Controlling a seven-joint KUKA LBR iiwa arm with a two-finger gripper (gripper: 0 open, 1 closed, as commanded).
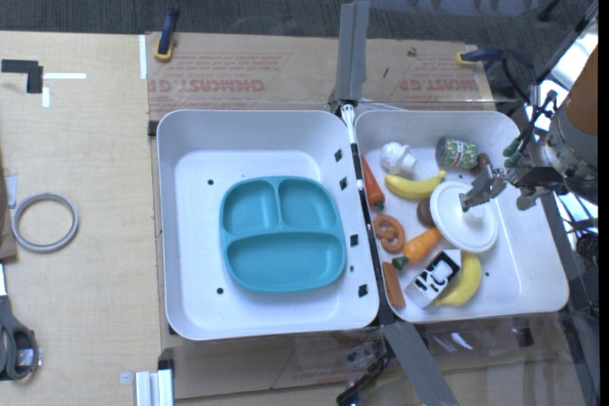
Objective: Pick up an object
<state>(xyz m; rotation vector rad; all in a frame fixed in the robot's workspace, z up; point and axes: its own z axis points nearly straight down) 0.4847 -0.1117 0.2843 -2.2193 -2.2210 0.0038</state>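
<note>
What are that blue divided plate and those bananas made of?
The blue divided plate looks like moulded plastic: one even colour, a soft sheen, rounded rims. The bananas look like plastic toys, uniformly yellow and glossy, though real fruit can't be ruled out.

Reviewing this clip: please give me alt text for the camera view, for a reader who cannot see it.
From the right, the gripper hovers over a white round dish in the right bin, among two bananas, a carrot and a pretzel. The left bin holds a teal divided plate.
</note>
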